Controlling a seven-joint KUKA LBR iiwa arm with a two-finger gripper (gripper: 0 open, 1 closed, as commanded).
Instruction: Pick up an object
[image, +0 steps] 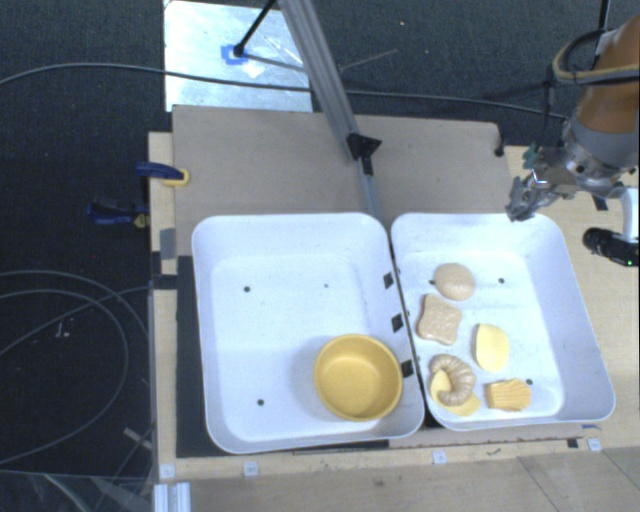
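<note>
The right bin holds several pale food pieces: a round bun, a square cracker, a yellow oval slice, a curled croissant shape and a ridged yellow wedge. A yellow bowl sits in the left bin near its front right corner. My gripper hangs over the far right rim of the right bin, well apart from all the pieces, with nothing seen in it.
A slanted metal pole crosses the brown board behind the bins. Blue and yellow clamps sit at the bench's left edge. Cables lie on the dark floor to the left.
</note>
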